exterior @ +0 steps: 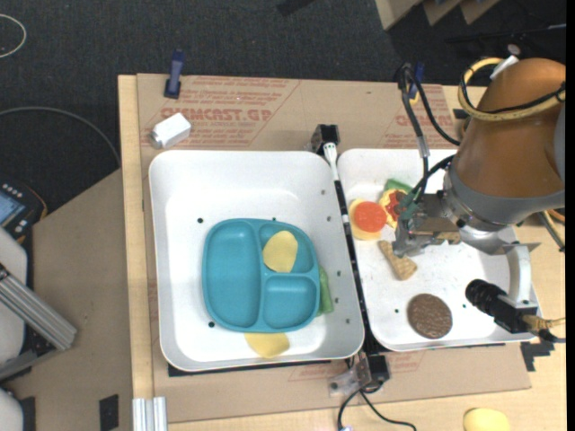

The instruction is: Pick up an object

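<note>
Closest to the lens, a yellow rounded lump [483, 418] is sitting off the bench's [269, 106] near right corner, cut by the frame's lower edge. Just behind it, the two white bins are lying side by side. A brown round disc [430, 315] is resting flat near the front of the right bin [467, 272]. Farther back in that bin, a tan chunk [397, 260] is lying at a slant, and the gripper [411, 239] is hanging right over its far end; whether they are touching, and whether the gripper is open or closed, cannot be told from this angle. An orange-red round thing [367, 216] is sitting just left of the gripper, close to the bin's left wall, and a green, yellow and red item [393, 196] is peeking out behind it, partly hidden by the wrist. The grey and orange arm [517, 142] is reaching in over the right bin's far right side. In the left bin [171, 241], a teal divided plate [234, 277] is carrying a yellow oval slice [279, 250] in its far right compartment. A pale yellow piece [267, 343] is poking out from under the plate's near edge, and a green sliver [324, 290] is showing along its right side. A small white block [171, 130] is lying on the bench behind the left bin.
</note>
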Controlling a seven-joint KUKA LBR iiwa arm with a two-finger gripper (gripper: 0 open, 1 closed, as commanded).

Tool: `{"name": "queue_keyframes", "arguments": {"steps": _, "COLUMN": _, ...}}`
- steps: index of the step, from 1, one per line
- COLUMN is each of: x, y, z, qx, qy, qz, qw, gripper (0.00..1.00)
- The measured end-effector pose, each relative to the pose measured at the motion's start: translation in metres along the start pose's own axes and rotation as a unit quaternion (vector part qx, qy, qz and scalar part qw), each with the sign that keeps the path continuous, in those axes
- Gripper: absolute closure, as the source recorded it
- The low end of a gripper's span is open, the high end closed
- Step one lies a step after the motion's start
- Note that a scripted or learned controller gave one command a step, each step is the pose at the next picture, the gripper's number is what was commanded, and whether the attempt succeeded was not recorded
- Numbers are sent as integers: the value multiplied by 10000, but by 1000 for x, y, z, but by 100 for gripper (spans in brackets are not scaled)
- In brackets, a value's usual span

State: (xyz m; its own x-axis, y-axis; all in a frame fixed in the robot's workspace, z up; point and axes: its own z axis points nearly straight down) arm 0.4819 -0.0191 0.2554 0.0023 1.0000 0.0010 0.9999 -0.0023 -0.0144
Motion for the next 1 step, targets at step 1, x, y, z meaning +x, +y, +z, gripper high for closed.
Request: {"name": "queue_keyframes", "arguments": {"steps": 1, "x": 57, "y": -4, "z": -142, "qx": -156, "qy": 12, "qz": -55, "qw": 9999, "gripper": 100}}
